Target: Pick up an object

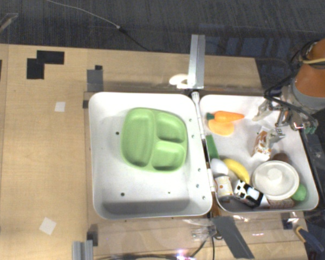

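Several small things lie in the right bin [310, 161], and none of them sits between the fingers of the tool [276, 121]. Closest to the tool is a crumpled brown and white wrapper [262, 143], lying just on the near side of it toward the middle of the bin; whether the metal tips touch it cannot be made out. How far the tool stands open cannot be told either: the fingers show as a tangle of thin metal parts and wires against the white floor of the bin.

To the left of the tool, at the far left of this bin, rests an orange carrot-like toy [224, 121]. Nearer, along the bin's left wall, a green stick [211, 147] lies beside a white rounded piece [219, 167] and a small jar with an orange label [223, 186]. A yellow banana [237, 170] lies slantwise between these and a white round bowl [274, 179] at the near right. A black and white object [246, 193] sits at the near wall, and a green ball [299, 193] is tucked into the near right corner, just beside the bowl.

The arm [316, 75] comes in from the right, its orange band above the bin's far right corner.

The left bin [105, 161] holds a green divided tray [153, 138]. Both bins stand side by side on the wooden counter [38, 167].
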Available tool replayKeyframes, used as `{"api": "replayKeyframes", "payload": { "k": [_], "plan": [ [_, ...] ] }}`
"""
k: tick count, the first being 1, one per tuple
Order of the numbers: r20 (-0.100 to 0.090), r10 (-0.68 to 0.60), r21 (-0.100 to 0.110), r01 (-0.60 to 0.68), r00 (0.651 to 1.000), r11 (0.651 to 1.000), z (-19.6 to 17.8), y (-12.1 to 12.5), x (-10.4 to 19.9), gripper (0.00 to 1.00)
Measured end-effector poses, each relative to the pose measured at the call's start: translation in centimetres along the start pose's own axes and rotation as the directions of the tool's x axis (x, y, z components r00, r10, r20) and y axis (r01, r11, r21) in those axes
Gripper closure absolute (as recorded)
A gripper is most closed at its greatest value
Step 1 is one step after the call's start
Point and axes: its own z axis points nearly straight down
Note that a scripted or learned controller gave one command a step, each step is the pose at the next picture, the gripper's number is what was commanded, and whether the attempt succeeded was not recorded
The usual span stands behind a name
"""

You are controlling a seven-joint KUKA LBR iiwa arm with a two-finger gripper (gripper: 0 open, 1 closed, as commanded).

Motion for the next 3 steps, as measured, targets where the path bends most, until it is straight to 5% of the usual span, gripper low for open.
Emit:
{"api": "replayKeyframes", "payload": {
  "k": [1,2,3],
  "plan": [
    [0.026,0.02,0.011,-0.02,0.999,1.0,0.4,1.1,2.3,0.0],
    [0.017,0.095,0.013,-0.096,0.995,0.995,0.5,1.6,2.1,0.0],
    [0.024,0.242,0.007,-0.242,0.97,0.97,0.3,5.8,3.4,0.0]
  ]
}}
